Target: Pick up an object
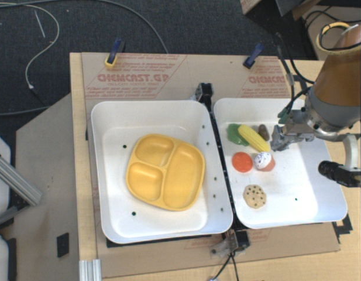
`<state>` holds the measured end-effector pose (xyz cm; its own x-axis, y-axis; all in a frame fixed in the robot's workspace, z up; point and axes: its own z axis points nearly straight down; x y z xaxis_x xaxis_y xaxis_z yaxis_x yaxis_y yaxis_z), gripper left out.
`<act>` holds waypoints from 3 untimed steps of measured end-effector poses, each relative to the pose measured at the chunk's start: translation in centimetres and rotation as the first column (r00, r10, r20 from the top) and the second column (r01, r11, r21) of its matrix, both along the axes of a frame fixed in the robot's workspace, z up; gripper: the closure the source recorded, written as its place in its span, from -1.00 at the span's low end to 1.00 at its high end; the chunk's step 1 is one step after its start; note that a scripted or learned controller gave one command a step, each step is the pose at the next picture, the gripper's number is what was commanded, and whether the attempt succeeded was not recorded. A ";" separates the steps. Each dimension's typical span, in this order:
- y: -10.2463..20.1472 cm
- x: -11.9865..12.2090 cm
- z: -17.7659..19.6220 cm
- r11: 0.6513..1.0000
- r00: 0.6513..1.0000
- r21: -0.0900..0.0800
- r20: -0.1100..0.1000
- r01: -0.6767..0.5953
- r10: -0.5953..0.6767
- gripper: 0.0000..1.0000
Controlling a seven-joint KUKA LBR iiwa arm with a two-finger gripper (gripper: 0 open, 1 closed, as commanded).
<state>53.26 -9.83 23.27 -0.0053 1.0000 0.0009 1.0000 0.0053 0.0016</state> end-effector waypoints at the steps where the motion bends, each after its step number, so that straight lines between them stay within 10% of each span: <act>1: 5.2 2.4 0.8 1.000 1.000 0.000 0.001 -0.001 0.001 1.00; 3: 14.9 5.3 -0.5 1.000 1.000 -0.001 0.000 0.001 -0.001 1.00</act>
